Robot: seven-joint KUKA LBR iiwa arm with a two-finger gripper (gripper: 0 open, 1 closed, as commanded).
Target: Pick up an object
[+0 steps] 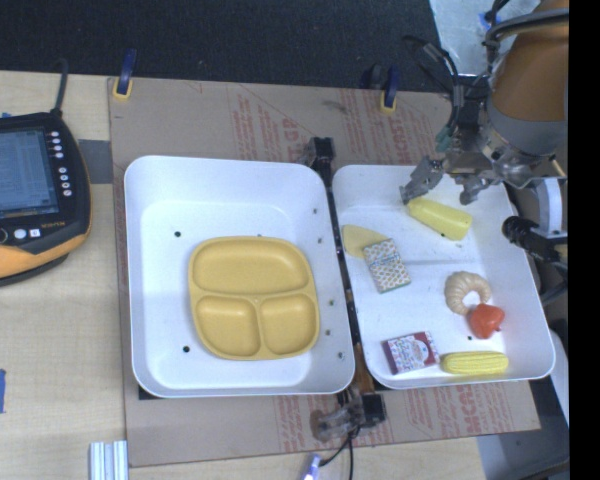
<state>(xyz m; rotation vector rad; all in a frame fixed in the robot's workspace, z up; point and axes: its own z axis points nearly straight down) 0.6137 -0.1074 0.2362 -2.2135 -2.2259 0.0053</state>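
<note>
My gripper [443,189] hangs over the back of the right bin [520,268] with its two fingers spread open, nothing between them. Just below the fingertips lies a pale yellow block [440,218]. Further forward in the same bin are a yellow wedge [358,238], a patterned small box [387,265], a tan croissant-like piece [467,289], a red piece [486,319], a red-and-white packet [410,352] and a yellow corn cob [473,363].
The left bin [160,198] holds a yellow three-compartment tray [252,296]. A tablet controller [25,193] lies on the bench at far left. Clamps [123,76] hold the cardboard at the back edge.
</note>
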